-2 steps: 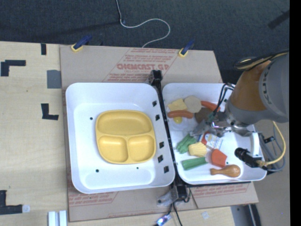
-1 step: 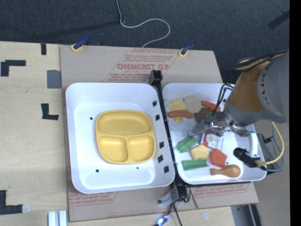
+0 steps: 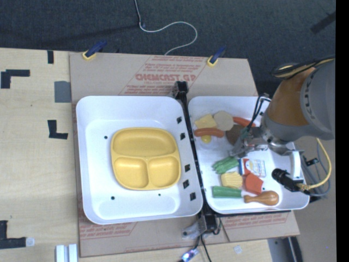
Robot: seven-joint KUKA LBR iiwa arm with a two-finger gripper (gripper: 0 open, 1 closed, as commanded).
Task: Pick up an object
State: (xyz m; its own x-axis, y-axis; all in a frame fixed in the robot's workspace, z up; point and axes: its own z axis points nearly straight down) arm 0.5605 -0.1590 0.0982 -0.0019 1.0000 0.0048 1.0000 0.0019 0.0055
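Overhead, slanted view of a wooden bench [image 3: 32, 162] with a sheet of printed cardboard [image 3: 163, 75] under two shallow white bins set side by side and touching along their inner edges. Left bin [image 3: 92, 201] holds one thing: a yellow plastic tray [image 3: 145, 158] with three compartments, lying flat near the middle. Right bin [image 3: 292, 201] holds a cluster of small toy foods and other items. Near its top edge lie a yellow wedge [image 3: 205, 123], a tan rounded piece [image 3: 222, 117] and a red-orange sausage shape [image 3: 210, 132]. Lower down lie a green leafy piece [image 3: 225, 163], a pale yellow corn-like piece [image 3: 230, 179], a green stick [image 3: 226, 191], a red-orange block [image 3: 252, 183], a small blue-and-white packet [image 3: 256, 167] and a brown wooden piece [image 3: 262, 198] shaped like a drumstick near the bottom edge.

Grey robot arm [image 3: 313, 102] with an orange band enters from the right side and reaches over the right bin. Its gripper [image 3: 246, 145] sits low among the objects in the middle of that bin, just above the green leafy piece and beside the blue-and-white packet. Whether it holds anything, or how it is set, cannot be told: the wrist and clutter hide the tips.

A thin white cable [image 3: 163, 29] loops across the dark floor beyond the bench, and two yellow-and-blue clamps [image 3: 94, 49] pin the cardboard's far corners.
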